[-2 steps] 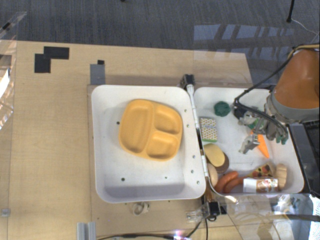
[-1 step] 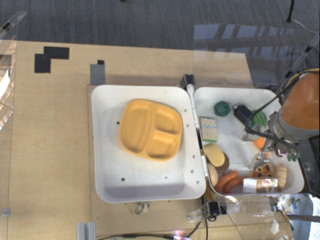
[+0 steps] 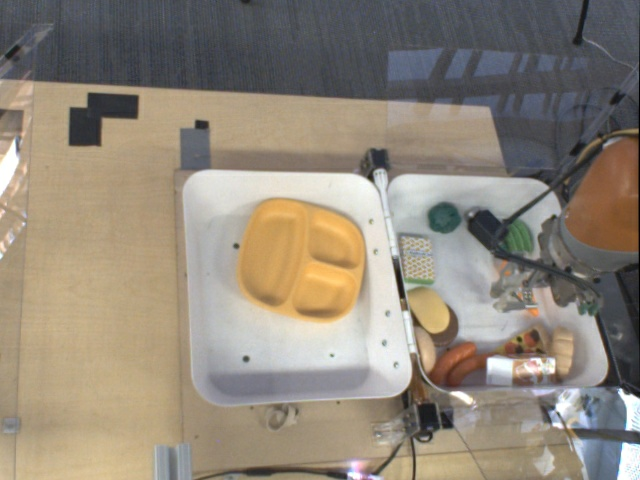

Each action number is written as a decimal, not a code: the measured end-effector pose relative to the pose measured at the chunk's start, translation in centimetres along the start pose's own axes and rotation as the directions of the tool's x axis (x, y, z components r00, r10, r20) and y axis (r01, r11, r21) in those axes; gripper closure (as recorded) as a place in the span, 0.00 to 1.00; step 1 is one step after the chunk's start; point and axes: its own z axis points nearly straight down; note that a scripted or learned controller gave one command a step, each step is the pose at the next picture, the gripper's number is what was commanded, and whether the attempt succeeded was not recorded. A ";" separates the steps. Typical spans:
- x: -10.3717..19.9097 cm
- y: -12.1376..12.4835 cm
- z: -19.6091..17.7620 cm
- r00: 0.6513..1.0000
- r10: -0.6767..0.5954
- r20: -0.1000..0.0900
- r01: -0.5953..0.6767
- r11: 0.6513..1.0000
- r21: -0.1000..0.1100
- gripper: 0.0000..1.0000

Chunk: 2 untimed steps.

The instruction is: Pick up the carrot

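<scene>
Hovering over the right bin (image 3: 590,363), my gripper (image 3: 515,296) hangs with nothing visibly between its fingers; how wide they stand I cannot tell.

Largest first: left of me, the left bin (image 3: 215,368) holds a yellow divided plate (image 3: 300,258). The carrot (image 3: 458,363) lies below and left of my gripper, long axis across the bin, beside a small bottle (image 3: 520,370).

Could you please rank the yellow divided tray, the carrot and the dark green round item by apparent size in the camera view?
1. yellow divided tray, clearly largest.
2. carrot, partly hidden by neighbours.
3. dark green round item, smallest, though its margin under the carrot is narrow.
</scene>
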 end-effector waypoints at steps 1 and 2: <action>1.2 6.9 -11.1 0.993 0.120 0.001 -0.120 0.993 -0.003 1.00; 1.4 6.6 -10.7 0.992 0.125 -0.009 -0.125 0.992 -0.001 0.00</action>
